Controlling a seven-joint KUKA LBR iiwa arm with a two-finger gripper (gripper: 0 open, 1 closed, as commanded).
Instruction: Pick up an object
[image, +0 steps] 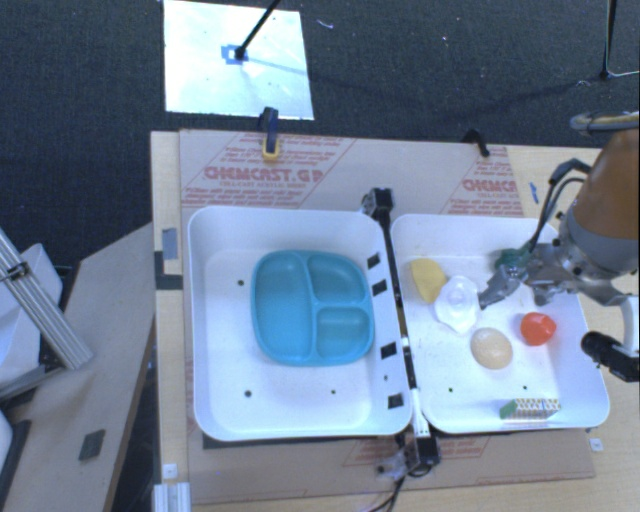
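Note:
The right bin holds a yellow piece, a clear crumpled object, a beige egg-shaped object, a red-orange ball and a small green and white block. My gripper hangs over the right bin, just right of the clear object and above the egg shape. Nothing shows between its fingers. The arm comes in from the right, its orange band at the edge.
The left bin holds a blue divided tray. A black clamp strip runs between the two bins. A yellow clip sits on the board behind the left bin.

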